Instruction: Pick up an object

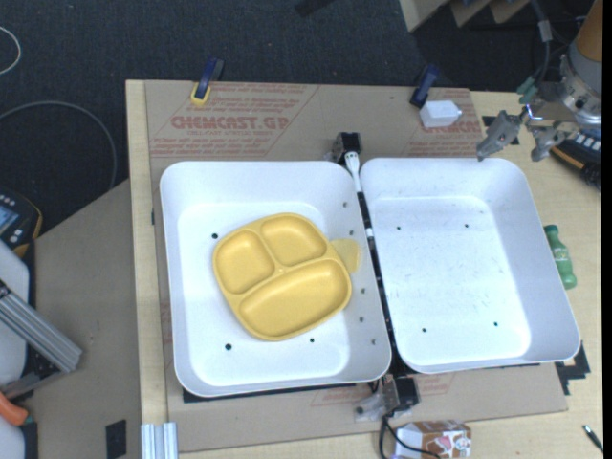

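1. The arm [585, 60] shows at the far right as a pale grey, rounded wrist section.
2. A dark cable [541, 17] runs along it.
3. Below the wrist sits the gripper [521, 134], made of grey metal.
4. Its thin, angular fingers [497, 138] splay like small metal prongs.

The arm enters at the upper right corner, its wrist pointing down and leftward. Below the wrist hangs the claw [521, 142], its two metal fingers spread apart, one fingertip [492, 143] to the left and the other to the right with a clear gap between them. Nothing sits in that gap. The wrist body rises up and to the right of the claw.
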You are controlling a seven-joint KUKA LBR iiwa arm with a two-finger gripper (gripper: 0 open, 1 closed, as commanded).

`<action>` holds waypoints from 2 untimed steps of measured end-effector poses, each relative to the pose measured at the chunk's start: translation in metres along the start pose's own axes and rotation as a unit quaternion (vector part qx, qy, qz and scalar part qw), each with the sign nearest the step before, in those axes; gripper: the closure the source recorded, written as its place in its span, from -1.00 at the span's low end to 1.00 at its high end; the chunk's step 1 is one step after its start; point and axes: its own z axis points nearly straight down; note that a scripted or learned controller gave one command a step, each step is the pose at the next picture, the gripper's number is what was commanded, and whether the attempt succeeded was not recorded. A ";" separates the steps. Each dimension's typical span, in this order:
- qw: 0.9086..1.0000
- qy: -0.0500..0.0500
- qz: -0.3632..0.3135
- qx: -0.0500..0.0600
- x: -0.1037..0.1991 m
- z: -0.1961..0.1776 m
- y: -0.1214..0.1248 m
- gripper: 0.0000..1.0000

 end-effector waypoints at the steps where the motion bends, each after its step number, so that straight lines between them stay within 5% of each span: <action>1: 1.000 0.000 -0.005 -0.007 0.087 -0.125 -0.036 -1.00; 2: 1.000 0.000 -0.003 -0.004 0.130 -0.205 -0.112 -1.00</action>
